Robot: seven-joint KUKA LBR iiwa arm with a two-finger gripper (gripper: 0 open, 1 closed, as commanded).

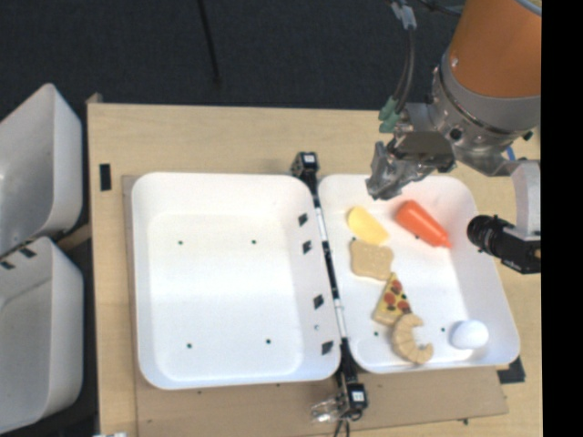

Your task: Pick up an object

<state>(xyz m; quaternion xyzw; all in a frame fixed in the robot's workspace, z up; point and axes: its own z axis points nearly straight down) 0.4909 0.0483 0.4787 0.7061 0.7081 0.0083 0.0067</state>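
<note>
The right bin [492,280] holds a yellow piece [367,225], an orange carrot [422,222], a tan bread slice [372,260], a pizza slice [393,300], a croissant [411,340] and a white ball [470,334]. My gripper [386,184] hangs over the bin's far left part, just above and behind the yellow piece and left of the carrot. No object shows between its fingers.
The left bin [146,271] lies beside the right one, joined along a hinge strip [323,262]. A black cylinder [496,237] juts in at the right bin's right rim. White boxes [32,171] stand off the bench's left side.
</note>
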